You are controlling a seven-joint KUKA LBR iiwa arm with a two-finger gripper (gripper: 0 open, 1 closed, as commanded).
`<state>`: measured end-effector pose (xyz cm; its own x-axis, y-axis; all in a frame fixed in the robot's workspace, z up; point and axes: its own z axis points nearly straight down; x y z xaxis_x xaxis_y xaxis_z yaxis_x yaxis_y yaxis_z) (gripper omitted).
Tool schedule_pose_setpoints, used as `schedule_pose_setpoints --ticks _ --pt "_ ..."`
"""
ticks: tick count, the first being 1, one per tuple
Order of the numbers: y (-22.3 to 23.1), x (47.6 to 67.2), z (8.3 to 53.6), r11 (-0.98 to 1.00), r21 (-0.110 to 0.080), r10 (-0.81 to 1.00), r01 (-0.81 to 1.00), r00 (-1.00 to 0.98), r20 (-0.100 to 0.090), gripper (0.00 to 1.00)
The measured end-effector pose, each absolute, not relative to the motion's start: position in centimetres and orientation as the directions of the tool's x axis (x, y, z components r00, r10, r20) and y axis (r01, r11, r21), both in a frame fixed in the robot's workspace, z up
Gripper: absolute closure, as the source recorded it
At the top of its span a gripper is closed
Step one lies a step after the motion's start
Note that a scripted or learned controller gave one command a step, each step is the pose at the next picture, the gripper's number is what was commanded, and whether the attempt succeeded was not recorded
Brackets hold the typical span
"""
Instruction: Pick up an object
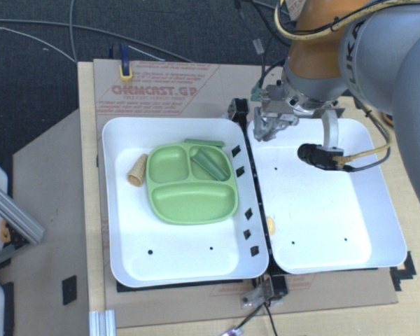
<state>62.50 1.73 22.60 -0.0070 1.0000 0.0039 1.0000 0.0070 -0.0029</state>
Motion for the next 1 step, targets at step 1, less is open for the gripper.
schedule_pose_setpoints --ticks 1 --pt "7.77 61.37 22.10 0.005 -0.003 1.000 1.000 -0.005 0.002 1.00"
